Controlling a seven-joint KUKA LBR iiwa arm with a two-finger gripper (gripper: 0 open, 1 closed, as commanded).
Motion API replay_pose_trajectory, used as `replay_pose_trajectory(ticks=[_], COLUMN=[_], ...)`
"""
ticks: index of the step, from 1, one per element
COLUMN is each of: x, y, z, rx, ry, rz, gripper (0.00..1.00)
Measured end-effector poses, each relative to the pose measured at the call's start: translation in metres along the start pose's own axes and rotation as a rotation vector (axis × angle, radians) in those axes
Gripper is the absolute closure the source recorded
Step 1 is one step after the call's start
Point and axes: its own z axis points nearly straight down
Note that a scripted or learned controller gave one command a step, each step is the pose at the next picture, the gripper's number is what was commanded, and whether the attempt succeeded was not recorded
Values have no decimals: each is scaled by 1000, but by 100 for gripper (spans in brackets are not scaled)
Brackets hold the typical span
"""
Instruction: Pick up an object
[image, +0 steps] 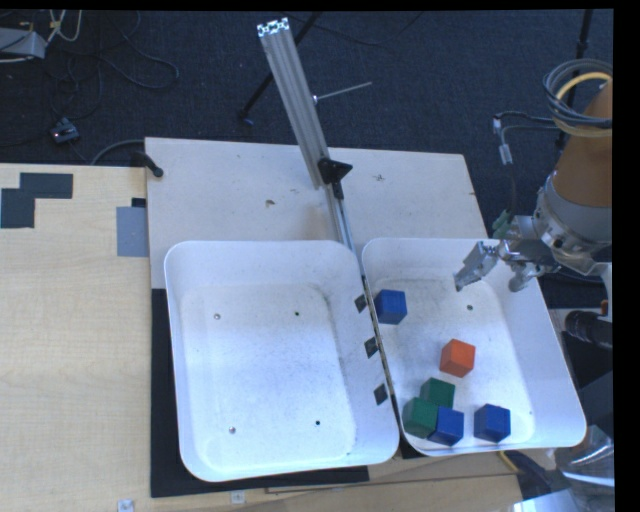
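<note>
Starting at the far left of the camera view, a pale wooden bench top (70, 340) carried a few dark grey patches near its upper corner, and black cables lay on the dark floor beyond it. Next came the left bin (200, 275), a shallow white tray with a speckled floor, sitting side by side with the right bin (545, 330) along a shared edge marked by three small dark clips. Behind both bins lay a white board (250, 185), and from it a grey aluminium rail (300, 110) rose at a slant toward the top of the view. Inside the right bin, a blue cube (391, 306) sat close to the dividing edge, well apart from the rest. Further right and lower, an orange cube (458, 357) rested alone near the bin's middle. Along the bin's near edge, two green cubes (429, 404) touched each other, with a second blue cube (448, 426) pressed against them, and a third blue cube (492, 422) stood just beside that cluster. At the far right, the arm (580, 190) reached in, its orange band visible above the wrist, and the gripper (497, 267) hung over the upper right part of the right bin, well apart from every cube. Its two fingers were spread apart, released, with nothing between them.
</note>
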Motion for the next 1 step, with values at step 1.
replay_pose_trajectory(ticks=[1], x=[-40], y=[-12], z=[132], rx=[9], ry=[1], rz=[-2], gripper=[0])
